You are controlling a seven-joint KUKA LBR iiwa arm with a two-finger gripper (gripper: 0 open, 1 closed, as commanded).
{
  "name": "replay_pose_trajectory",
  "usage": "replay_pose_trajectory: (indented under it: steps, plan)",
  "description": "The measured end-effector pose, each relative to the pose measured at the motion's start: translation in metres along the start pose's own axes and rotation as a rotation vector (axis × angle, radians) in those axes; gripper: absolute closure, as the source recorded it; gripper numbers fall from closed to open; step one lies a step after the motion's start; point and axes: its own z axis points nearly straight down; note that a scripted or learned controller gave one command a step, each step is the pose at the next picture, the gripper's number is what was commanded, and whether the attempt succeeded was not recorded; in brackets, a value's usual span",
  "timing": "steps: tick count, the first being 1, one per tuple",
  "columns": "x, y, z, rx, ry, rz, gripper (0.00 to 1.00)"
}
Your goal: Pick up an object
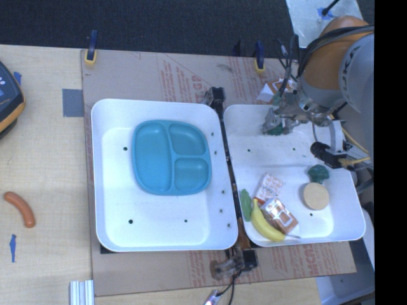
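Arm (331, 62) reaches in from my right, bent down over the right bin's (356, 227) far edge; jaw state I cannot tell.

A light wooden bench (44, 164) carries a brown cardboard sheet (165, 75) held by blue clamps (92, 43), with dark carpeted floor (140, 8) beyond it.

Plate (172, 156) in left bin (105, 170); banana (264, 224) in right bin (254, 119).
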Motion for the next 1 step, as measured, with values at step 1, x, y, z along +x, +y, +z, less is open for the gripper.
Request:
replay_pose_trajectory:
  steps: [1]
  plan:
    - [0.0584, 0.0009, -0.0620, -0.001, 0.002, 0.001, 1.00]
